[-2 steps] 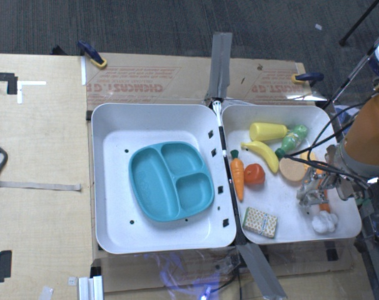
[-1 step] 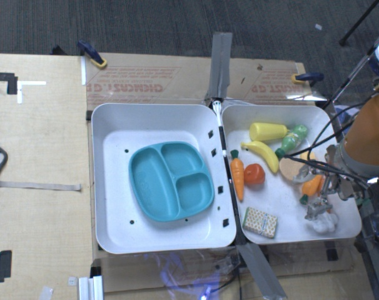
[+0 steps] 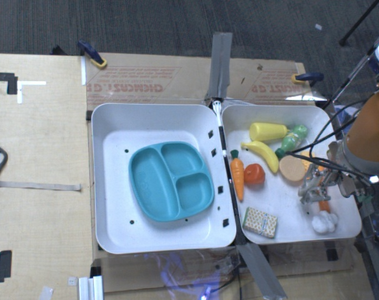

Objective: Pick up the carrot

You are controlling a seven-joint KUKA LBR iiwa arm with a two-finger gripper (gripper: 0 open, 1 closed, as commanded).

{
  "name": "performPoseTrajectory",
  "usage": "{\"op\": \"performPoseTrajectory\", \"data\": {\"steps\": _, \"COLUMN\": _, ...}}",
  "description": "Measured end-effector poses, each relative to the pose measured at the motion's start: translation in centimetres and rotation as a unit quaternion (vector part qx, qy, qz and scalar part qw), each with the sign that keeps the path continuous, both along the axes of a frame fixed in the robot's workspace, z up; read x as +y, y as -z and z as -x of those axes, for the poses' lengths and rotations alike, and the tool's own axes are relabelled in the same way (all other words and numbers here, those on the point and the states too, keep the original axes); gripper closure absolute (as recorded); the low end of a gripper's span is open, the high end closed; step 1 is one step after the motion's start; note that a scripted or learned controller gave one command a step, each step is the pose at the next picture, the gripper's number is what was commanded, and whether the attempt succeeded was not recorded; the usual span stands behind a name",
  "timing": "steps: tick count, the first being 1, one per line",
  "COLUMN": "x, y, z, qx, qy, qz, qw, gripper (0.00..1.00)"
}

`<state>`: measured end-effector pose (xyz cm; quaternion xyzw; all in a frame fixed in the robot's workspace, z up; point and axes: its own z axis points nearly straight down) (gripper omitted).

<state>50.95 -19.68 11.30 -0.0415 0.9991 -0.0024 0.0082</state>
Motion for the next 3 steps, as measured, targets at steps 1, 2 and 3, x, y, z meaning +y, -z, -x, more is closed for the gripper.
{"op": "performPoseTrajectory", "data": {"steps": 1, "x": 0.0, "y": 0.0, "z": 0.0, "qx": 0.000, "qy": 0.000, "qz": -0.0001, "qw": 1.0000, "gripper": 0.00}}
{"op": "performPoseTrajectory", "data": {"steps": 2, "x": 0.0, "y": -1.0, "z": -0.2, "qx": -0.003, "qy": 0.000, "qz": 0.0010, "qw": 1.0000, "gripper": 1.00}}
{"op": "performPoseTrajectory", "data": {"steps": 3, "x": 0.0, "y": -1.0, "z": -0.2, "qx": -0.003, "qy": 0.000, "qz": 0.0009, "qw": 1.0000, "gripper": 0.00}}
